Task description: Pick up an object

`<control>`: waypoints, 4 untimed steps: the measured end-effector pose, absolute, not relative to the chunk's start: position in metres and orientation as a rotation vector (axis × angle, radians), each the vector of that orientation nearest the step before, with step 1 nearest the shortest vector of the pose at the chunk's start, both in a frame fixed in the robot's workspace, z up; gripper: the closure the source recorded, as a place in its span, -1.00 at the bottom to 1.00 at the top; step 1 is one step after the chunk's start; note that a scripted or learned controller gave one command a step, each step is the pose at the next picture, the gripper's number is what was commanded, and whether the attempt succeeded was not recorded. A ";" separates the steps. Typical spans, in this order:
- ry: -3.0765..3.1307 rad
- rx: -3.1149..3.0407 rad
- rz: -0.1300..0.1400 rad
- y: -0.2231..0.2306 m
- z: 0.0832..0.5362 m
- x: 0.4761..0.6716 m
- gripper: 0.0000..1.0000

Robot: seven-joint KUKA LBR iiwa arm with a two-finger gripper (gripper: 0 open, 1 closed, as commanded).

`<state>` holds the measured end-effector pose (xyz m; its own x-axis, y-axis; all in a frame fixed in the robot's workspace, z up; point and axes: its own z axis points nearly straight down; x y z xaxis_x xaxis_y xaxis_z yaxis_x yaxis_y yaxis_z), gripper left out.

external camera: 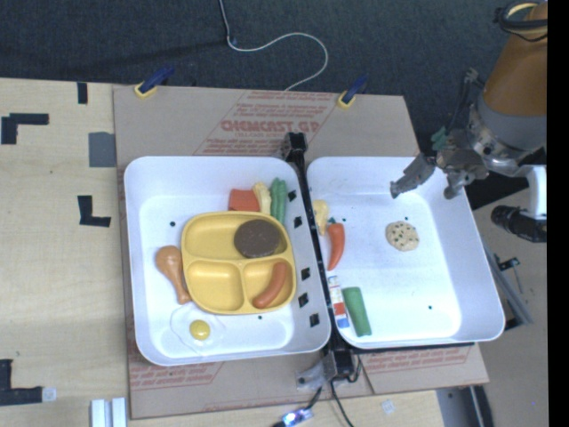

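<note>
1. The desk point(53, 265) is pale wood with black marks at its left; a sheet of cardboard point(258, 123) under both bins is clipped at its far corners.
2. The left bin point(147, 181) holds a yellow divided tray point(213, 278). A dark brown patty point(259, 237) sits in the tray's far compartment and a sausage point(273, 286) lies slanted in its near right one.
3. Around the tray: a drumstick point(172, 269) touching its left edge, a fried egg point(199, 330) near the front, and red, yellow and green pieces point(262, 197) behind it.
4. Along the divider, inside the right bin point(462, 314), lie a carrot point(335, 243), a small tube, possibly a marker point(337, 304), and a green block point(356, 310) just beside it.
5. A cookie point(402, 235) lies alone on the bin floor, toward the far right.
6. The pincer point(429, 178) hovers above the right bin's far edge, beyond the cookie and apart from it; its two dark fingers point(407, 180) stand spread, with nothing between them.
</note>
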<state>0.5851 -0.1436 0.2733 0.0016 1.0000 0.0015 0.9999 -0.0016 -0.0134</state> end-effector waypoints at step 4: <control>-2.223 -2.218 0.004 -0.141 0.092 0.588 -1.00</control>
<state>0.5878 -0.1409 0.0924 -0.0024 1.0000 -0.0008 1.0000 0.0024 -0.0024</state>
